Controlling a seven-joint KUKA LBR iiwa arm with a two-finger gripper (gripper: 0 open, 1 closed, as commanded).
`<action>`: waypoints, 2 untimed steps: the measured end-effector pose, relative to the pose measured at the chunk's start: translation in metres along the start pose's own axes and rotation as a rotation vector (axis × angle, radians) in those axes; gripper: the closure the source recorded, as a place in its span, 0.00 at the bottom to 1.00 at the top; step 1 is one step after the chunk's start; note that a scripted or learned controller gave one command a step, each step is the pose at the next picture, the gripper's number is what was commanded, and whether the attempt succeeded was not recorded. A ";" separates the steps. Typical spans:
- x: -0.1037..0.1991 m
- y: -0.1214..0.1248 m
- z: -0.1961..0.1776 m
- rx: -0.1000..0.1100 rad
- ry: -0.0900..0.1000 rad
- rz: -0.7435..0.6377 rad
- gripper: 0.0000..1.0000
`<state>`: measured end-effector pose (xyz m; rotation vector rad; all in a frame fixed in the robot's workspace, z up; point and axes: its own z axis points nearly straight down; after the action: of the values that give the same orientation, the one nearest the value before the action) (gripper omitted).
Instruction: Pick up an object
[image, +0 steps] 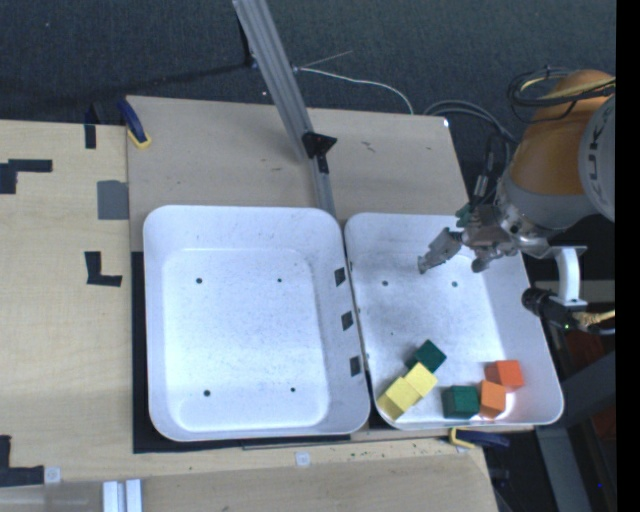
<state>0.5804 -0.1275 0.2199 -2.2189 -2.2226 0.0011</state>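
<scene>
My gripper hangs over the upper middle of the right bin, its two fingers spread open with nothing between them. Several small blocks lie well below it near the bin's front edge: a dark green block, a yellow block with another yellow block beside it, a green block, and two orange blocks at the front right corner.
The left bin sits beside the right one, with small black clips along the shared rim. A grey metal pole slants in from the top toward the bins' junction. Cables trail at the upper right.
</scene>
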 end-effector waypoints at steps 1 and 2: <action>0.010 -0.030 0.070 0.009 0.002 0.001 0.00; 0.023 -0.091 0.127 0.011 0.002 0.002 0.00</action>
<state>0.4888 -0.1048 0.0931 -2.2150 -2.2135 0.0104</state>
